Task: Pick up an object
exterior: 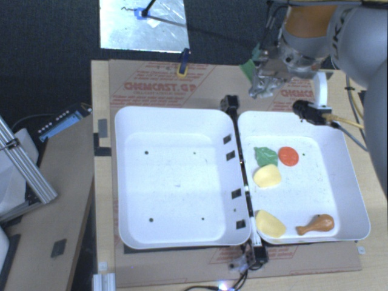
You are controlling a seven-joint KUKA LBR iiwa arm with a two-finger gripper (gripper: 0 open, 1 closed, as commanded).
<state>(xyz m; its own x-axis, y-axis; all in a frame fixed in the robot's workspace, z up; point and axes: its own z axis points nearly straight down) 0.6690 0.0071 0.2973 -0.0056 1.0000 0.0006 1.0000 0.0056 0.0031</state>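
The right bin holds a green leafy piece, a red-orange round piece, a pale yellow lump, a second yellow lump near the front wall, and a brown drumstick shape. My gripper hangs high above the bench, behind the right bin's far left corner. Nothing shows between its metal fingertips, and it is well apart from every object.
The left bin lies beside the right one, joined by a black-clipped divider. Behind the bins sit a cardboard sheet and a shiny metal plate. A grey frame stands at the left.
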